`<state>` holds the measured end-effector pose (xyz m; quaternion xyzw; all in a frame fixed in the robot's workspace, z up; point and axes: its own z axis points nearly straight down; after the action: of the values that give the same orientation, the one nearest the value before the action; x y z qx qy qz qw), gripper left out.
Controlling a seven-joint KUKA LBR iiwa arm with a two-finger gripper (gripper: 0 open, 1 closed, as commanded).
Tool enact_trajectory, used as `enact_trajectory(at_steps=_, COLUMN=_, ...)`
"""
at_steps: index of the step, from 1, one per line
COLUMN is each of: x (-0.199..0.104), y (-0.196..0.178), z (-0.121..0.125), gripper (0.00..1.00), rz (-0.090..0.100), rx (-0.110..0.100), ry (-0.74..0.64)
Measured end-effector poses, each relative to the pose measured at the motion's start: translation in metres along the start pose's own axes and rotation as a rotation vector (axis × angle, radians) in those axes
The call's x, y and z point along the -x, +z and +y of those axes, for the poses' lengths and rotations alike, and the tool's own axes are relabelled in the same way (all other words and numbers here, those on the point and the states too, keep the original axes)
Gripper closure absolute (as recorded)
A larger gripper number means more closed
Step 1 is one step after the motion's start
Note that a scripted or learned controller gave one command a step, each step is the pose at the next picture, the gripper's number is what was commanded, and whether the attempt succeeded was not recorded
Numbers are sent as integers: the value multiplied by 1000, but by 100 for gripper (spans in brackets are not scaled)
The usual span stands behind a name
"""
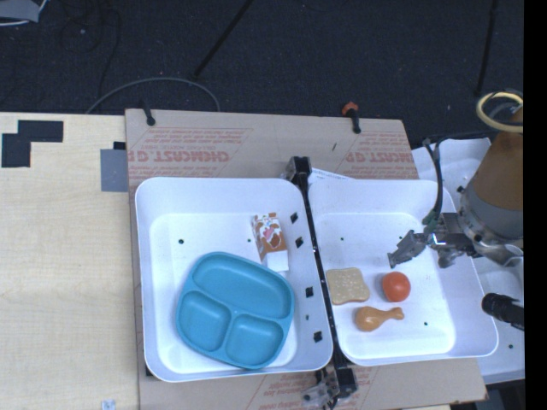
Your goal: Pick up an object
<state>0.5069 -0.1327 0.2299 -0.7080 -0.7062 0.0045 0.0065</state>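
In the right bin (466,336) lie a red tomato (395,287), a tan slice of toast (347,286) and an orange-brown drumstick (377,317). My gripper (420,258) hangs over the right bin's upper right part, just above and to the right of the tomato. Its fingers stand open with nothing between them. The arm's grey and orange wrist (500,178) reaches in from the right edge. The left bin (154,229) holds a blue divided plate (235,309) and a small red-and-white packet (270,237).
A black divider (309,254) runs between the two bins. Both bins rest on a cardboard sheet (256,148) on the light wooden bench (60,254). A black cable (438,182) loops near the wrist, over the right bin's back corner.
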Motion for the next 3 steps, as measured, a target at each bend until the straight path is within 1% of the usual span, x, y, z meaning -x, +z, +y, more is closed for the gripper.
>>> enact_trajectory(at_steps=1, x=0, y=-7, z=2, gripper=0, rz=-1, rx=11, ry=-3)
enact_trajectory(at_steps=2, x=-2, y=45, z=-7, gripper=0, rz=0, rx=8, ry=-2)
enact_trajectory(at_steps=3, x=1, y=108, z=-6, gripper=0, rz=0, rx=6, ry=-2)
